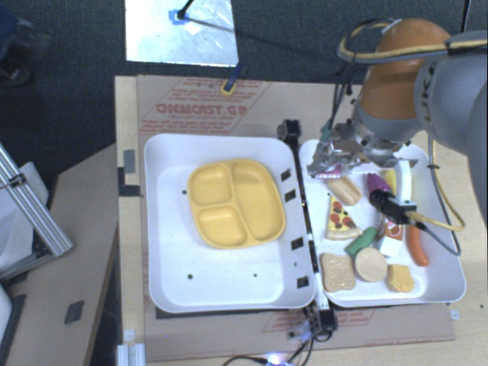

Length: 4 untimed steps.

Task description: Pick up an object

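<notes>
On the bench, the right bin (455, 280) crowds toy food around the tool (329, 161), grip state unclear.

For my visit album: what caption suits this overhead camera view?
Gripper over toy food bin; yellow divided plate alongside.

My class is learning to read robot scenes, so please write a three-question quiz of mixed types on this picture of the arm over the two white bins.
1. True or false: the yellow tray lies in the left bin.
2. Multiple choice: the gripper is over
A. the left bin
B. the far end of the right bin
C. the bare bench
3. Fill in: the pizza slice lies between the hot dog bun and the ____ of bread.

Key: 1 true; 2 B; 3 slice
</notes>
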### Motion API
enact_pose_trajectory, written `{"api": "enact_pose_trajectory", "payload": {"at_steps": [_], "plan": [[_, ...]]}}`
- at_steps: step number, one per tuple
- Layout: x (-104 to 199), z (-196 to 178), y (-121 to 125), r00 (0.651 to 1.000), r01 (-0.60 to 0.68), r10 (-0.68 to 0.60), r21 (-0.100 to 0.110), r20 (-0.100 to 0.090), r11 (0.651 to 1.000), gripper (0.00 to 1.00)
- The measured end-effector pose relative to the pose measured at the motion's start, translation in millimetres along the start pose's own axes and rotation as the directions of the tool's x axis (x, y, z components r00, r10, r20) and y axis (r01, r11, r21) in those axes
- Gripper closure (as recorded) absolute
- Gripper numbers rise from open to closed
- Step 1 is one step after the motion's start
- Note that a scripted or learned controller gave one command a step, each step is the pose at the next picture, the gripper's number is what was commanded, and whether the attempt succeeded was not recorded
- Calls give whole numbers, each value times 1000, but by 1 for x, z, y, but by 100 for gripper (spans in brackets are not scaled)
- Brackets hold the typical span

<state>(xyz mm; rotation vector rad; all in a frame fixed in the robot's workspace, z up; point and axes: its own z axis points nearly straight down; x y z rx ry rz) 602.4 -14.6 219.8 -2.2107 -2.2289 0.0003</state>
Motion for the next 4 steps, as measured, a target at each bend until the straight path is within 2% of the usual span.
{"api": "enact_pose_trajectory", "payload": {"at_steps": [1,2,3,4], "plan": [[45,5,-12,1000,1,-1,0,0,1000,100],[45,4,-2,1000,-2,2,-3,1,1000,100],[51,-12,-3,1000,-1,1,-4,0,1000,100],[37,-11,-10,1000,-7,7,-1,1,1000,100]]}}
